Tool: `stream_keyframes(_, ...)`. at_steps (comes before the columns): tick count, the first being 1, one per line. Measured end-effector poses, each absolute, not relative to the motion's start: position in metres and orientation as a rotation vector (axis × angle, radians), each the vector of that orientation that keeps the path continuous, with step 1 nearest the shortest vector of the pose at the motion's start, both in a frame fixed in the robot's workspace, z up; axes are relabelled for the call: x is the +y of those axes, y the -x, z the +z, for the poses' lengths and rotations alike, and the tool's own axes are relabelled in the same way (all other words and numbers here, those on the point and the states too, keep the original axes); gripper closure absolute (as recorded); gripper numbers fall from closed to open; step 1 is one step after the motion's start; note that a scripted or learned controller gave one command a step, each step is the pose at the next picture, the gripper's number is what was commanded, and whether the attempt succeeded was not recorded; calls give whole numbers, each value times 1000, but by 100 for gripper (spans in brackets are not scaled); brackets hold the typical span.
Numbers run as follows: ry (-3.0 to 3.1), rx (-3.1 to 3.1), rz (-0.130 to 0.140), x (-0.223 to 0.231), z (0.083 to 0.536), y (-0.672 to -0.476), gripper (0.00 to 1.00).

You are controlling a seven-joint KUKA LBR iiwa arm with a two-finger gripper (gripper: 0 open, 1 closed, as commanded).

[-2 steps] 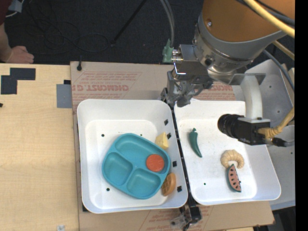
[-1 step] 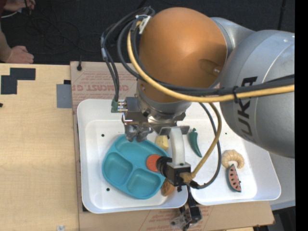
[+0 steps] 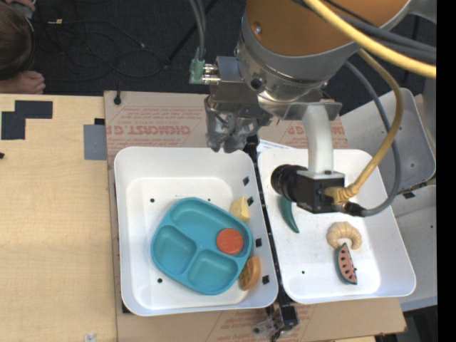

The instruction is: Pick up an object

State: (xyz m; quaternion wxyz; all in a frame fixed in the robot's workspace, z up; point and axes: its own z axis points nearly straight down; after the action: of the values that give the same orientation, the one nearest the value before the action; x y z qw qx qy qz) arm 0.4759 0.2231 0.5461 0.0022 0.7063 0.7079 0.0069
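My gripper [image 3: 230, 135] hangs over the far rim where the two white bins meet, above the back right corner of the left bin [image 3: 135, 191]. I see nothing held in it. In the left bin lies a blue divided tray [image 3: 187, 255] with a round orange-red piece [image 3: 229, 241] on its right side. A yellow piece [image 3: 241, 208] lies just beyond the tray, and a brown ring-shaped pastry [image 3: 249, 273] rests at its near right corner. The right bin [image 3: 385, 283] holds a green pepper-like piece [image 3: 288, 216], a pale croissant [image 3: 345, 234] and a watermelon slice [image 3: 347, 264].
A black cylindrical unit [image 3: 303, 187] on a white post hangs from the arm over the right bin, with a yellow hose [image 3: 377, 159] running to it. The big grey and orange arm body [image 3: 313, 34] covers the back of the bins. Wooden bench [image 3: 50, 226] lies to the left.
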Motion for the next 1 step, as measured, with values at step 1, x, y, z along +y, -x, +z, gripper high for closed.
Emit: stream_keyframes(1,-2224,2227,-29,244,298,-477,100)
